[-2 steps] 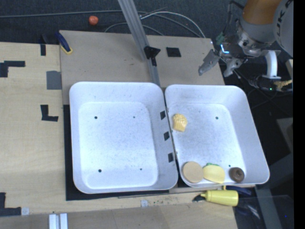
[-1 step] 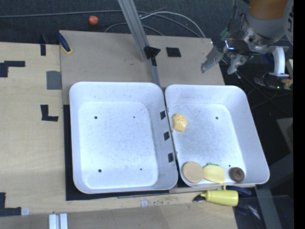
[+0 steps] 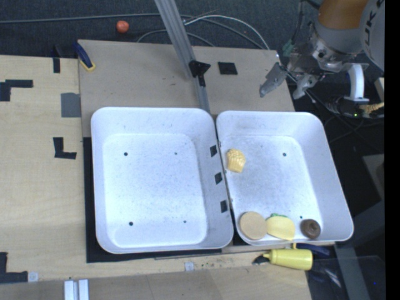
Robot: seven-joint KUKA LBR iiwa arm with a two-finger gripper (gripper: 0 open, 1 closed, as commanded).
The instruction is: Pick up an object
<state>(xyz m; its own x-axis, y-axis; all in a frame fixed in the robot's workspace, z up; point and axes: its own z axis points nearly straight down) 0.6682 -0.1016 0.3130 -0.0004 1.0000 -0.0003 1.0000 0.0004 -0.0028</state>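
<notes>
- The gripper (image 3: 284,83) hangs over the worktop (image 3: 144,74) beyond the far rim of the right bin (image 3: 325,161), near that bin's far left corner and outside it.
- Its two fingers (image 3: 270,82) point down and toward the left and stand spread apart, with nothing between them.
- The arm (image 3: 344,11), grey with an orange band, reaches in from beyond the right bin's far right corner.
- A pale yellow lumpy object (image 3: 235,160) lies inside the right bin, close to its left wall and about midway along it.
- A round tan disc (image 3: 252,225) rests in the right bin's near left corner.
- A yellow rounded piece (image 3: 281,227) sits just right of the disc, touching or nearly touching it, along the bin's near wall.
- A small dark brown round object (image 3: 310,229) lies further right along that same near wall.
- A yellow and black tool (image 3: 289,259) lies on the worktop just outside the right bin's near rim.
- The left bin (image 3: 100,167) stands directly against the right bin's left wall.
- A small orange ball (image 3: 122,25) lies on the dark floor, well beyond the right bin and far to its left.
</notes>
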